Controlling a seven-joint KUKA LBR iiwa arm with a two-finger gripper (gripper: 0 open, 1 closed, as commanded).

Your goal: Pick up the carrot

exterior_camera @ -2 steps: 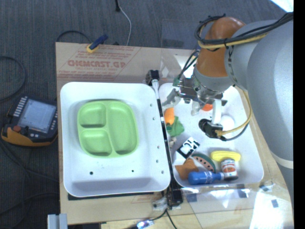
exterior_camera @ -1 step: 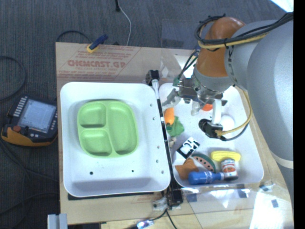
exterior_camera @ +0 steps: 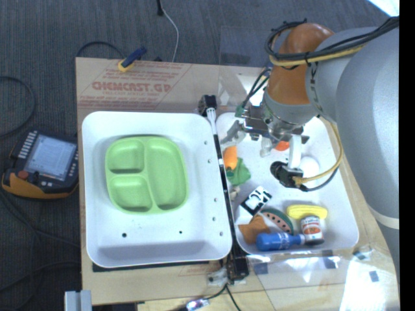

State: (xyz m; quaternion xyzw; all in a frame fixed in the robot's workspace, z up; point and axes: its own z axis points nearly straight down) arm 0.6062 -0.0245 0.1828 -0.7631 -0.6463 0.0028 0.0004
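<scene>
Camera view: arm (exterior_camera: 363, 89) comes in from the right, orange band above the wrist, and sits over the top of the right bin (exterior_camera: 347, 229). Gripper (exterior_camera: 269, 141) is low in that bin's upper half; can't tell its state from this angle, the wrist hardware covers most of it. Carrot (exterior_camera: 229, 157) lies in the right bin, just beside the divider wall, upper-left part of the bin, orange body with green leafy top (exterior_camera: 240, 172) touching its lower right side. Carrot is just left of the gripper, not between anything, apart from it. A small orange bit (exterior_camera: 281, 146) shows under the wrist, can't identify it. A white egg-like thing (exterior_camera: 310, 166) sits near the black cable loop (exterior_camera: 285, 173). Lower part of the right bin: black-and-white item (exterior_camera: 257, 199), watermelon slice (exterior_camera: 279, 218), yellow piece (exterior_camera: 306, 211), small jar (exterior_camera: 312, 227), blue bottle (exterior_camera: 277, 241) on its side. Left bin (exterior_camera: 97, 238) holds a green divided plate (exterior_camera: 146, 174). Handheld controller (exterior_camera: 40, 165) on the floor, left of the bench.
</scene>
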